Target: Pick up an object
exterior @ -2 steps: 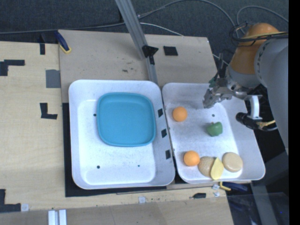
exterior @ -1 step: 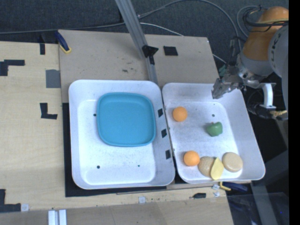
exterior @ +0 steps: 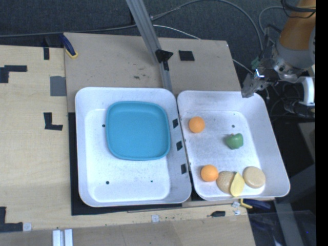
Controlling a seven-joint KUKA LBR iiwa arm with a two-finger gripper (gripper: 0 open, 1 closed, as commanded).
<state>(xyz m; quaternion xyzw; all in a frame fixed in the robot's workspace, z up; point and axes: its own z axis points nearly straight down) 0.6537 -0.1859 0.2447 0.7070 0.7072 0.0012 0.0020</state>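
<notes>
The grey arm with its orange band (exterior: 297,32) reaches in from the right, and its two-finger gripper (exterior: 249,87) hangs just past the far right corner of the right-hand shallow white bin (exterior: 266,124), with nothing seen between its parts (whether it stands wide or narrow cannot be told at this size).

Every loose object lies nearer the camera than the gripper and inside that bin. A small orange ball (exterior: 196,125) sits nearest, down and to the left of the gripper. A green pepper-like piece (exterior: 234,141) lies almost straight below it, mid-bin. Well apart from the gripper, along the near wall, a second orange ball (exterior: 209,173) sits just beside a tan round piece (exterior: 224,181), a yellow wedge (exterior: 237,184) and a beige round disc (exterior: 253,177), these three touching.

The left white bin (exterior: 89,137), farther left, bears a square blue plastic plate (exterior: 138,130).
</notes>
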